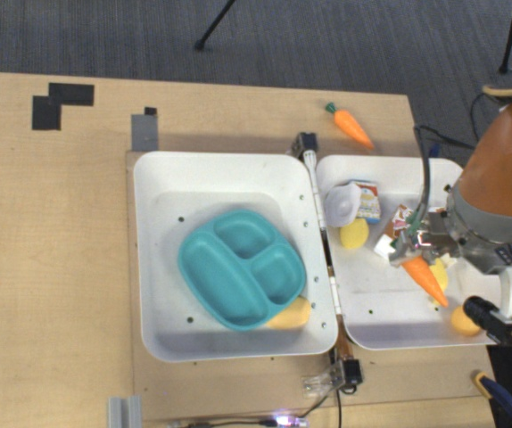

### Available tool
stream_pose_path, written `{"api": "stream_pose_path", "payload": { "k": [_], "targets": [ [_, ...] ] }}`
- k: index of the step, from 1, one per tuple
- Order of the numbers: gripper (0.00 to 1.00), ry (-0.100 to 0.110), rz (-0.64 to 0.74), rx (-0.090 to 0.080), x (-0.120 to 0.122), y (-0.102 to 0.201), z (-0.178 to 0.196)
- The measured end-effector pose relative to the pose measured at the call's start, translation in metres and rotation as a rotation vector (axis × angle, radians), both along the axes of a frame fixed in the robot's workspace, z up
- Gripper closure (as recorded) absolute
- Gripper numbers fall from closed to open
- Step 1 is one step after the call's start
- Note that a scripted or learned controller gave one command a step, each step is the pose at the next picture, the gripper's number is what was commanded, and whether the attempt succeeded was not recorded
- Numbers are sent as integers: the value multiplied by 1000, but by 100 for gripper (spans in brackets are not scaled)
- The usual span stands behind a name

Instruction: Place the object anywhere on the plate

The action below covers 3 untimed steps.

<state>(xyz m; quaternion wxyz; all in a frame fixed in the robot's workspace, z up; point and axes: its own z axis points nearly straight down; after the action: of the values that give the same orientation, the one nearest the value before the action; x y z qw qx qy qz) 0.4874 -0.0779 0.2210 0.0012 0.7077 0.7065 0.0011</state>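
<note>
Grey carpet runs across the top of the frame, and below it a pale wooden bench [51, 266] holds two shallow white bins side by side. The left bin [158, 239] sits near the middle of the picture, and in it lies a teal plate [238, 270] with three compartments, tilted a little. A small yellow piece [289, 315] peeks out from under the plate's lower right edge, touching it. The right bin [372, 315] holds a clutter of things: a white cup [340, 205] on its side near the upper left corner, a small printed packet [367, 201] just beside it, a yellow lump [354, 234] right below the cup, and another yellow-orange piece [464, 321] at the lower right. An orange carrot [425, 279] lies slantwise in the middle right of that bin. The arm [506, 176] comes in from the right edge, and its gripper [414, 237] hangs just above the carrot's upper end; I cannot tell how it stands or whether it has hold of anything. A second carrot [352, 127] rests on the bare bench above the right bin, well apart from the rest.
</note>
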Motion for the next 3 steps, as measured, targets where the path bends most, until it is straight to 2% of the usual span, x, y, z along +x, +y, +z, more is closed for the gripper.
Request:
{"api": "stream_pose_path", "payload": {
  "k": [1,2,3],
  "targets": [
    [100,2,-18,1,27,64,-37],
    [100,2,-153,1,50,126,-21],
    [100,4,-314,2,21,193,-15]
  ]
}}
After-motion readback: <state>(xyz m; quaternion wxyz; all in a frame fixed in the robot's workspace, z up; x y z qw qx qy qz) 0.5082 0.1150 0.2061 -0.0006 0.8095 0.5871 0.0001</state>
